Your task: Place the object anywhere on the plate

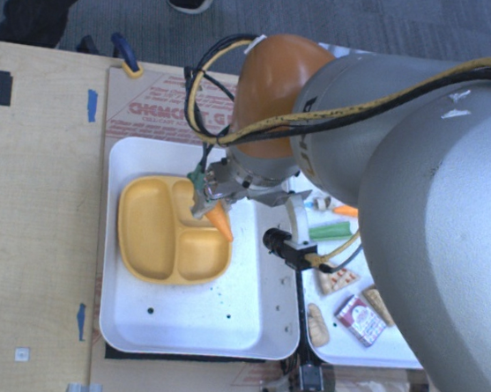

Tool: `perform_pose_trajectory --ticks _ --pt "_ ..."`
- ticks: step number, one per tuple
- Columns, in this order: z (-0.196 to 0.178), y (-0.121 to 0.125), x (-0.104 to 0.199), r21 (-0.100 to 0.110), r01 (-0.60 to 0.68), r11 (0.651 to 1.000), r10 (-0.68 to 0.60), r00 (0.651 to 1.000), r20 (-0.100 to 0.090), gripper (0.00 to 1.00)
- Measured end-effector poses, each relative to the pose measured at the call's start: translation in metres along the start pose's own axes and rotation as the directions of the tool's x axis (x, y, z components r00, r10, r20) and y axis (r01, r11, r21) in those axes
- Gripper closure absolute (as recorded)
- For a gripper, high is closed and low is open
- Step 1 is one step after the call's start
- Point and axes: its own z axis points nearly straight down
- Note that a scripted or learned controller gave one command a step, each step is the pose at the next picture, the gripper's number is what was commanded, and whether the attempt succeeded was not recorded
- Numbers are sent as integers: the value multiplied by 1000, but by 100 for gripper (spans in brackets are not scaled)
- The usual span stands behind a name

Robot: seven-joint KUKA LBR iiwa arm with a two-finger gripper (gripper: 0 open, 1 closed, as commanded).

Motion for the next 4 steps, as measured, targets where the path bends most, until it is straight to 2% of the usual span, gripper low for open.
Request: perform_pose_trajectory --ticks 1,4 --pt "-3 1 -3 -5 -4 1000 4 1000 3 0" --pt "-3 1 -3 -5 -4 1000 4 1000 3 0"
